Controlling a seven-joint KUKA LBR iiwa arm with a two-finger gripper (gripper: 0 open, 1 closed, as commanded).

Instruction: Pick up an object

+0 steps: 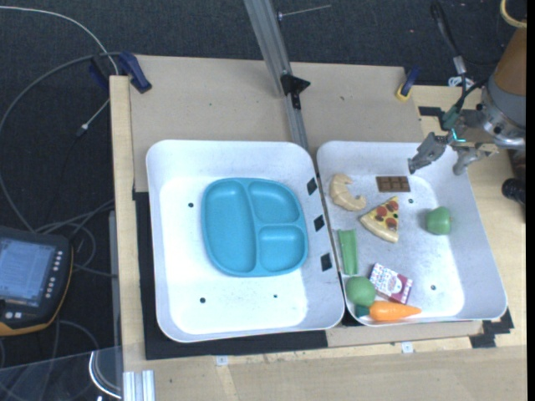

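My gripper (445, 156) hangs open over the far right corner of the right bin (468, 224), its two grey fingers spread with nothing between them. Below and left of it lies a brown chocolate bar (392, 184). A pizza slice (383, 219) and a tan croissant-shaped piece (344, 192) lie further left. A green ball (438, 220) sits below the gripper. At the bin's near edge are a green stick (347, 251), a green apple (361, 291), a pink-and-white packet (391, 282) and an orange carrot (394, 312).
The left bin (171, 249) holds a blue divided plate (253, 225). A metal pole (272, 48) slants down to the gap between the bins. Blue clamps (132, 72) grip the bench's back edge. A pendant screen (29, 278) lies at far left.
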